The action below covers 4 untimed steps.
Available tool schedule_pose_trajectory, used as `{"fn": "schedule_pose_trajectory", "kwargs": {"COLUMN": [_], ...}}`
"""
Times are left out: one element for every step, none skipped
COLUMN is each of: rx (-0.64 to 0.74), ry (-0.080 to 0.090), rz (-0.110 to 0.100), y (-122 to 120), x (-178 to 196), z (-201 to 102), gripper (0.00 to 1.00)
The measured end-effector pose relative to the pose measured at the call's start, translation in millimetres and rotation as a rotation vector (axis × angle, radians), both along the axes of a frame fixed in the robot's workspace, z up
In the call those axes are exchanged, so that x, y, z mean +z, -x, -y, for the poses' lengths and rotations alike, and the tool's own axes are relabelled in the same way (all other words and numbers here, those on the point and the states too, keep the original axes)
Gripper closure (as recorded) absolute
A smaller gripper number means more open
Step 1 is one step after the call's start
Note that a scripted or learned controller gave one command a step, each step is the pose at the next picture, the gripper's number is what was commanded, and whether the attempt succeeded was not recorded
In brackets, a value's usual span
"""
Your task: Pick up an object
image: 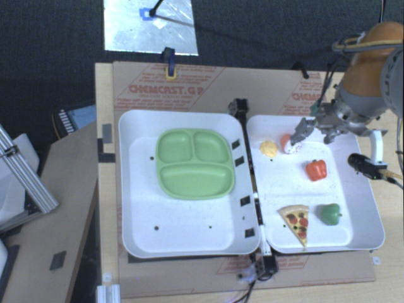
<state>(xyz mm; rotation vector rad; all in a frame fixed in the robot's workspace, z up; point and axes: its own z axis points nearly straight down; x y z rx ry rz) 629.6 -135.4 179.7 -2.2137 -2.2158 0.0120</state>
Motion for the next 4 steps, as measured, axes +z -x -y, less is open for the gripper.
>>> {"fn": "schedule_pose_trajectory", "kwargs": {"rx": [0.002, 0.003, 0.004, 0.005], "ry": [0.002, 0.002, 0.002, 0.002], "rz": [0.013, 0.012, 0.014, 0.017], "y": [-3, -11, -12, -12], "x": [8, -51, -96, -84], "z": [0, 1, 0, 0], "gripper": [0.0, 0.0, 0.0, 1.0]}}
